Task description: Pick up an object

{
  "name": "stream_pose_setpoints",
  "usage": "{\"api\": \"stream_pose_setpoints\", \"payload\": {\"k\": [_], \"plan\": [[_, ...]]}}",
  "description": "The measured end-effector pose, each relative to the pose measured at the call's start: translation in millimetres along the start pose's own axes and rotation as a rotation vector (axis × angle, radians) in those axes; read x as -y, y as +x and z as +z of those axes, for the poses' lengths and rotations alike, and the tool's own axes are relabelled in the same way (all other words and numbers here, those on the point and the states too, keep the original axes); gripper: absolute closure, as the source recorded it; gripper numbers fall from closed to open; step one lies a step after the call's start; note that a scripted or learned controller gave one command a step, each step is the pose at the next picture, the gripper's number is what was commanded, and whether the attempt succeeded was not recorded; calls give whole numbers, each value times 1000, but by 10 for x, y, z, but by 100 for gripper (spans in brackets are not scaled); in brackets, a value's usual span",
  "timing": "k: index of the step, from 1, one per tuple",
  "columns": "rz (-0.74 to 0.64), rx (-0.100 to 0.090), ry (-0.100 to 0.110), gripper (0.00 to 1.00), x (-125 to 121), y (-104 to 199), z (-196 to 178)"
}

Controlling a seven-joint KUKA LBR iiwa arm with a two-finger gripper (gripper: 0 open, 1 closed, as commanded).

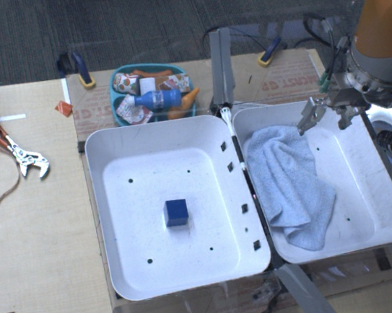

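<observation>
Risk: gripper (327, 112) at upper right of frame, fingers spread and holding nothing, hangs over right bin (375, 184) near grey towel (291, 185); limp cloth may slip or bunch | blue cube (176, 212) sits mid left bin (115, 200), well apart | wooden bench (42, 248) cluttered: wrench (27, 159), tub of items (151, 93).

Text check — nothing readable | cardboard sheet (94, 110) at 11 o'clock carries faint red lettering — too blurred to make out
</observation>
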State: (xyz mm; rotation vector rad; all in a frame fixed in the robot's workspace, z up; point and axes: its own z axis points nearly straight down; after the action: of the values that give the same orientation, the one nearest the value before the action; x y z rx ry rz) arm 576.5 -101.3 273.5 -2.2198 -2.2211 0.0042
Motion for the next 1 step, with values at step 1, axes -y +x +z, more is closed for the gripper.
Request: {"api": "stream_pose_setpoints", "payload": {"k": [1], "plan": [[67, 0, -1, 0, -188, -383, 186]]}}
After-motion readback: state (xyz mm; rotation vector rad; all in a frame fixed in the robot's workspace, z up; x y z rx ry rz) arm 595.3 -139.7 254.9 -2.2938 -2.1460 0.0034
